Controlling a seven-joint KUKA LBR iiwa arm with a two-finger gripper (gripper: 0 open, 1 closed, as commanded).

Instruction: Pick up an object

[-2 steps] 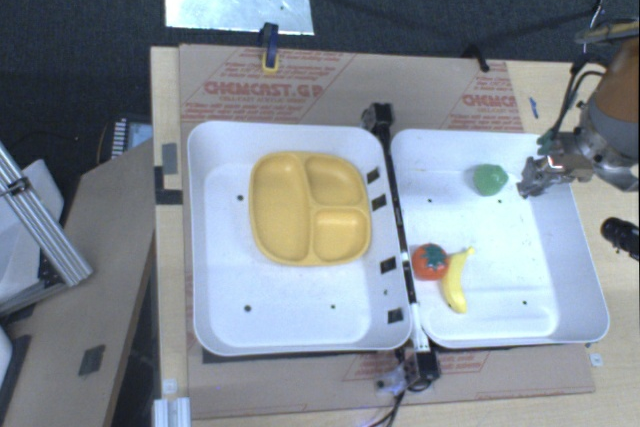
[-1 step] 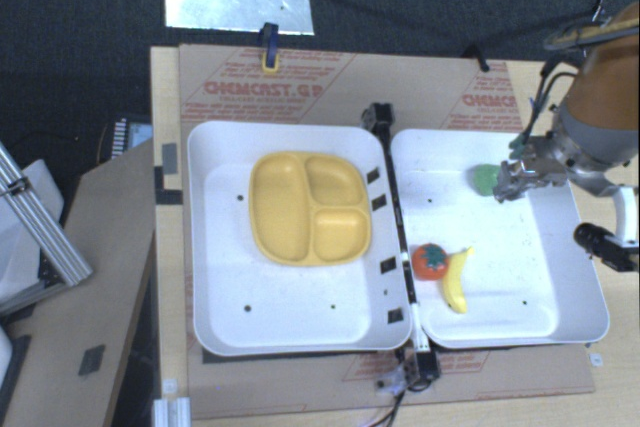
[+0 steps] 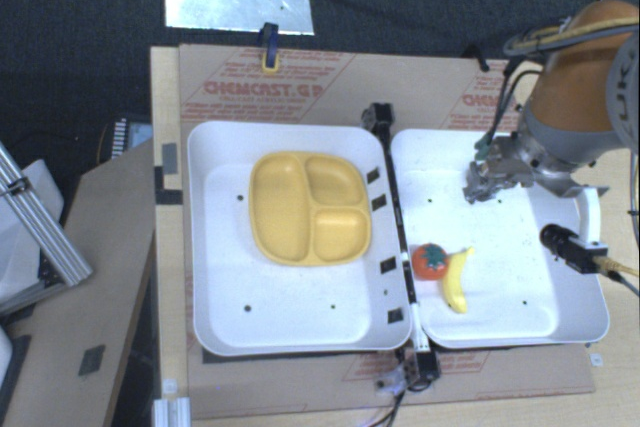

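At the far left an angled aluminium extrusion, ribbed and silvery, slants across the corner beside the desk, whose surface is pale brown board. On the desk sits a sheet of tan cardboard printed with red lettering, and on that rest two shallow bins of smooth white plastic with rounded corners.

The left bin holds a matte yellow plate, rounded-square in outline and moulded into three compartments, one long and two smaller. A black strip with small clips runs along the seam between the bins.

In the right bin, near its front left corner, lie a small red tomato with a green cap, round and glossy, and a curved yellow banana touching its right side.

Further right and toward the back of that bin, the gripper hangs above the white floor, well apart from both fruits. It is a dark metallic cluster with cables; whether it is spread or pressed together cannot be told. Nothing shows in its grasp. Behind it rises the arm, smooth grey with an orange band.
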